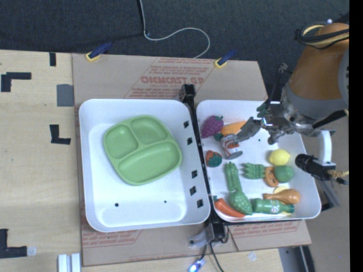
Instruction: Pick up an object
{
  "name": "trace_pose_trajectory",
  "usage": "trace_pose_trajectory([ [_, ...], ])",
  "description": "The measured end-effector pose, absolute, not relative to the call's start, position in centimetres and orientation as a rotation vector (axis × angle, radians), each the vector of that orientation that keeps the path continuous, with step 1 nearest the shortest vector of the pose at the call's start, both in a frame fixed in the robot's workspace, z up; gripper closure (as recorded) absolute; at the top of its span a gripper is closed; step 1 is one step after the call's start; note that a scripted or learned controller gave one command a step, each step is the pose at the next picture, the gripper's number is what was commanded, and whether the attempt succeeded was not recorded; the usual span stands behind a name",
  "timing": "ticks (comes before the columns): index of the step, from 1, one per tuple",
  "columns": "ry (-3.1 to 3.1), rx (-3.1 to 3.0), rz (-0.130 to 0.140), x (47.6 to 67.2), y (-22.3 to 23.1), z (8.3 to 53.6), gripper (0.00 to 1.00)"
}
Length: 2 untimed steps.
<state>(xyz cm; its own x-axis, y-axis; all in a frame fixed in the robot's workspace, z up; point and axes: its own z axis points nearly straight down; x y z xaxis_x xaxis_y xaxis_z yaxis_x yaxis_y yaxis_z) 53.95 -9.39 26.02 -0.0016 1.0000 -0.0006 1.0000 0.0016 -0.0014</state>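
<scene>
Arm (317, 72) enters from right, orange band above wrist; wrist sits over upper right part of right bin (249, 107); gripper (233, 147) reaches down-left, tip low over bin floor near divider between bins. Jaws: fingers look slightly apart w/ a small red-and-grey item (230, 147) at the tip, but view too coarse there; cannot tell if open, closed or gripping.

Right bin contents, approx. positions: purple grapes (212, 126) at upper left, just beside an orange carrot-like piece (232, 127); small red-and-green round toy (213, 158) near divider, below gripper tip; long green vegetable (232, 176) upright mid-bin; green hand-shaped toy (254, 170) to its right; yellow lemon (279, 157) touching a green round fruit (284, 173) at right side; bumpy green piece (240, 200) and red-orange chilli (227, 208) at lower left corner; green bottle (272, 207) lying along lower wall; orange drumstick-shaped toy (285, 196) just above it.

Left bin (93, 169) holds a green divided plate (142, 149), three compartments, upper-centre of bin.

Both bins rest on cardboard sheet (170, 78) on bench; white cable (170, 35) loops above it.
</scene>
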Motion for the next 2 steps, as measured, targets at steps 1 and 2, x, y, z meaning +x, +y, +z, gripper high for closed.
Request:
trace_pose_trajectory([
  [1,-2.229,-2.215,-0.005,48.53,-4.68,34.34,0.0],
  [2,-2.224,-2.216,0.003,48.71,-4.86,34.85,1.0],
])
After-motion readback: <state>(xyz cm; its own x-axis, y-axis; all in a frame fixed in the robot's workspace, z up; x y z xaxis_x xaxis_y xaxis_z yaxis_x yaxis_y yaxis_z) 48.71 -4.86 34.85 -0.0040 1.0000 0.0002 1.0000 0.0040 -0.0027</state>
